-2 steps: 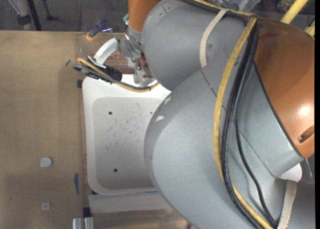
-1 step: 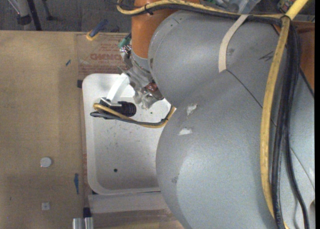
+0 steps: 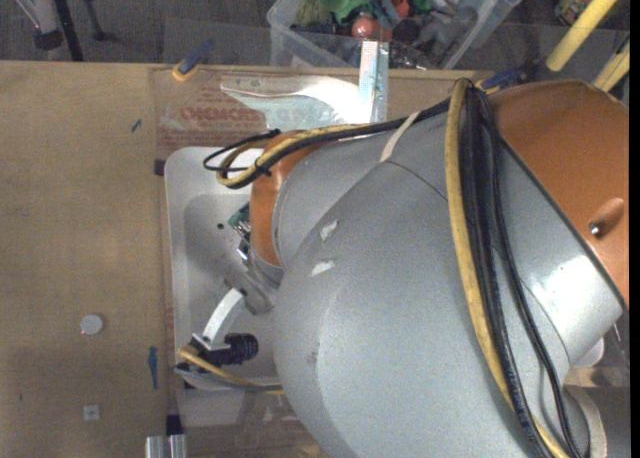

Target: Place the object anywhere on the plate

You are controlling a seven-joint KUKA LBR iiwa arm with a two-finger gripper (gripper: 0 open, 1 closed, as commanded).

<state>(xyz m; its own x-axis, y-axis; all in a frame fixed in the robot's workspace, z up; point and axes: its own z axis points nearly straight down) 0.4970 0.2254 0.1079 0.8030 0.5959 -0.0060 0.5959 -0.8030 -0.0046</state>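
So the big grey arm (image 3: 400,306) takes up most of the shot, coming in from the right with its orange band (image 3: 262,206) sitting right over the white bin (image 3: 180,246) in the middle of the desk (image 3: 70,196). The claw (image 3: 245,251) end points down into the bin near its left wall, but it's tucked under the wrist, so honestly I can't tell if it's released, clenched or grasping anything. Same story for the object and the plate: the arm covers most of the bin, so I can't say where either one sits. There's a tiny green bit (image 3: 240,216) right beside the wrist, too small to make out. Yellow and black cables (image 3: 480,196) run along the arm. A small grey disc (image 3: 91,324) lies out toward the desk's left edge, well apart from the bin. Past the far edge there's a clear tub (image 3: 300,6) full of colourful toys.
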